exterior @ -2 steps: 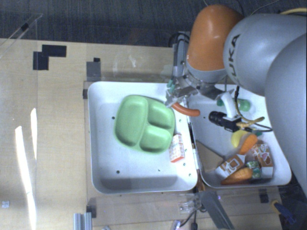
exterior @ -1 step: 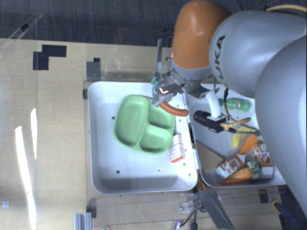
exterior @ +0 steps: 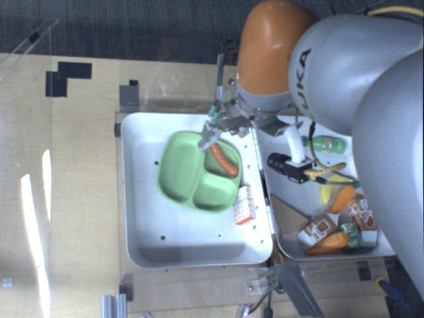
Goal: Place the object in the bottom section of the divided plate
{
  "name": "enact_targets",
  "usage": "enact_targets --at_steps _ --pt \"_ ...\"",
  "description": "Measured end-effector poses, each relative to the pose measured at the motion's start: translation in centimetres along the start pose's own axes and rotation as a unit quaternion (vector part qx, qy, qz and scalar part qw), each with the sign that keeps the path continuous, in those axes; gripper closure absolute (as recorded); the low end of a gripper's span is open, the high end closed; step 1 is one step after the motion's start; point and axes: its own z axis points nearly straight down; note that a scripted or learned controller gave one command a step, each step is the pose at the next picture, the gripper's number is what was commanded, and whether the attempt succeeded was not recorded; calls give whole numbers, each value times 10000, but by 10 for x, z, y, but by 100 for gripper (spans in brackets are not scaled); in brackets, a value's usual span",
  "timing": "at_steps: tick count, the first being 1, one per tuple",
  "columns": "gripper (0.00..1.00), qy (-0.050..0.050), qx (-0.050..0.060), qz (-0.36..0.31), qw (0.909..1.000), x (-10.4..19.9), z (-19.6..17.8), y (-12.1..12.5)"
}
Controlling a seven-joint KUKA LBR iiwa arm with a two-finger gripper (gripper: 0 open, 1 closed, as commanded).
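A green divided plate [exterior: 180, 171] lies in the left bin [exterior: 142, 230]. An orange-red sausage [exterior: 224, 161] lies slantwise in the plate's upper right section. Both the large left section and the lower section hold nothing. My gripper [exterior: 208, 136] hangs over the plate's top edge, right at the sausage's upper end. The view does not show whether it touches the sausage.
A small white and red carton [exterior: 244, 205] lies in the left bin, against the plate's lower right rim. The right bin [exterior: 286, 244] holds two carrots [exterior: 342, 197], a green bottle [exterior: 328, 143], a yellow fruit and some small cartons [exterior: 317, 229]. The arm covers much of the right bin.
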Motion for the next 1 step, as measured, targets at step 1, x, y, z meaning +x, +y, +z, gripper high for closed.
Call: enact_targets --at_steps 1 --pt "0 11 0 -697 9976 9 137 69"
